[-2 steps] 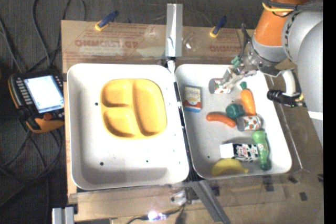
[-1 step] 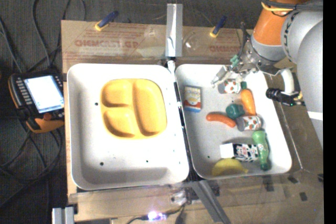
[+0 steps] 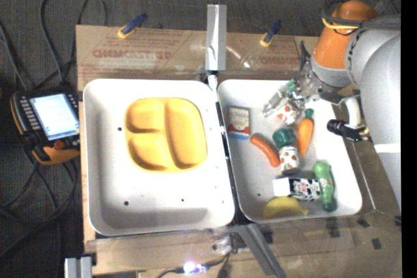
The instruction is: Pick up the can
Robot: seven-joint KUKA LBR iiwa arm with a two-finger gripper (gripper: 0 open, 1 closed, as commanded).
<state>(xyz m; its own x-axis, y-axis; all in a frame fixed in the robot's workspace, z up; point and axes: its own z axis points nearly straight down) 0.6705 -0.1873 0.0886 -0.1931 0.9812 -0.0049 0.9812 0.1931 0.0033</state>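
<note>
Jaws are spread, as far as the slanted view shows, with the gripper (image 3: 287,103) low over the far part of the right bin (image 3: 355,195), its metal fingers splayed above a small white object with red marks (image 3: 287,115) that sits near the bin's far edge. Nothing sits clearly between the fingers, so I would not call anything held.

The can (image 3: 288,157) stands upright near the middle of the right bin, white with red and green print and a pale top. It is hemmed in: a green lid-like piece (image 3: 282,137) touches it on the far side, a red sausage (image 3: 264,149) lies just beside it toward the left bin (image 3: 98,205), a carrot (image 3: 305,131) lies close on its right-hand side, and a black-and-white carton (image 3: 298,187) sits just nearer the front edge. A green bottle (image 3: 324,185) and a banana (image 3: 285,207) lie by the front edge, and a small box (image 3: 238,122) rests near the dividing wall. The yellow tray (image 3: 166,133) fills the left bin's centre.

The risk, as I judge it, is crowding: the gripper is nearer the white object than the can, so it may close on the wrong item, and fingers descending round the can could strike the carrot or sausage, tip the can, or trap a neighbour with it
</note>
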